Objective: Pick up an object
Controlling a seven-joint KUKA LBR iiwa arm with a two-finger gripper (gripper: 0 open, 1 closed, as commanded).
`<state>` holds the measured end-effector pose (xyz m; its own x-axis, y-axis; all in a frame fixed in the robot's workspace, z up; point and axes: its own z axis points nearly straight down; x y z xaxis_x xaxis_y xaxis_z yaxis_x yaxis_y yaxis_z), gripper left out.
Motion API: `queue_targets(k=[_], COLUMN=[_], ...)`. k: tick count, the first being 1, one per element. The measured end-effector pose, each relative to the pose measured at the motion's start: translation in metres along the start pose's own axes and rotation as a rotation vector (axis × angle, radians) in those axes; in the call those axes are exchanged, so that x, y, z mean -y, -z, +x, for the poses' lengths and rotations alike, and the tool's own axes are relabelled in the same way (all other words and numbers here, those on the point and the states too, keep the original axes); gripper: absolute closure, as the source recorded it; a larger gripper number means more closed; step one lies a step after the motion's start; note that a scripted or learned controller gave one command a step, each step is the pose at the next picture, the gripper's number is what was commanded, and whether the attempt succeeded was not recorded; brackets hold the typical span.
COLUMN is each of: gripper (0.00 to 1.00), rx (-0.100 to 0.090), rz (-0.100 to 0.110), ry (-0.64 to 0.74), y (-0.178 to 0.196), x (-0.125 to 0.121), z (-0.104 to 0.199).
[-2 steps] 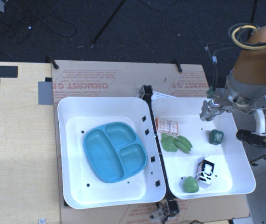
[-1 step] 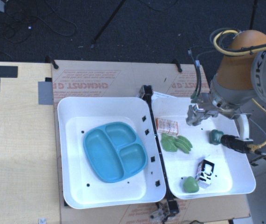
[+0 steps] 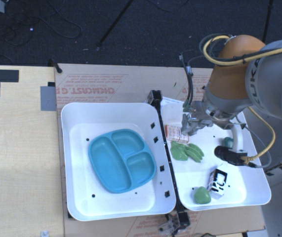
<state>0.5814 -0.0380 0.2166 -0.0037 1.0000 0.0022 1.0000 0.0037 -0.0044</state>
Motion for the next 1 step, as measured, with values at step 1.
queue_targets(k=[1], gripper=[1.0], rx=[0.0], rz=[-0.003], ry=[0.001], y=[0.0115], x=[0.0022], z=[0.0566])
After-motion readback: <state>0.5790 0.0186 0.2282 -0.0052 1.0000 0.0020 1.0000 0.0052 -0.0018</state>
